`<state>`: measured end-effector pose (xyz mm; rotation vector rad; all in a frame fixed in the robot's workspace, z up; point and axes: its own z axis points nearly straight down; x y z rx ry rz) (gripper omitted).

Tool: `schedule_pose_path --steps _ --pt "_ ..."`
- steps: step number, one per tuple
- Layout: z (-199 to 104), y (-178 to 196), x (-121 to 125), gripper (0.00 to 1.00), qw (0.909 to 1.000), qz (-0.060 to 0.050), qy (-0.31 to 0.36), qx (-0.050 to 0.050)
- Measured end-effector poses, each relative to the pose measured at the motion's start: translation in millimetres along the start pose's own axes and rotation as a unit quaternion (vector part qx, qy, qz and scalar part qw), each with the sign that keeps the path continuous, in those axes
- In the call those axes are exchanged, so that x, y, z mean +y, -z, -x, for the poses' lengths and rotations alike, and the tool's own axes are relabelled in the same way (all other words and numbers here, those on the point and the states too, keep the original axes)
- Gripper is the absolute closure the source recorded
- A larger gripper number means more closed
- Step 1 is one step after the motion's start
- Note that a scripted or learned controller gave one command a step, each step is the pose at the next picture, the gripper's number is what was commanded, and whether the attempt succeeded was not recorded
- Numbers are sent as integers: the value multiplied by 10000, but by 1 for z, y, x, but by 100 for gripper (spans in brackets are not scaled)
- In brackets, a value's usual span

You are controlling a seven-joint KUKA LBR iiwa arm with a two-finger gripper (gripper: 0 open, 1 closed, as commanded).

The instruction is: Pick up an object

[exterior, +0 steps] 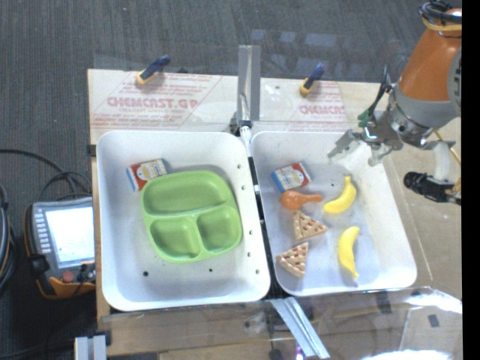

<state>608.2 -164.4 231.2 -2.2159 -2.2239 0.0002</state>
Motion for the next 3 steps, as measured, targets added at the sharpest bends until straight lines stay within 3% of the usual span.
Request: schedule_pose_path --steps 1,2,3 --pt "30 -137 1 0 9979 9 -647 -10" --pt "28 -128 2 100 9980 2 -635 2" --pt "-35 -39 23 100 9964 1 -849 -15"
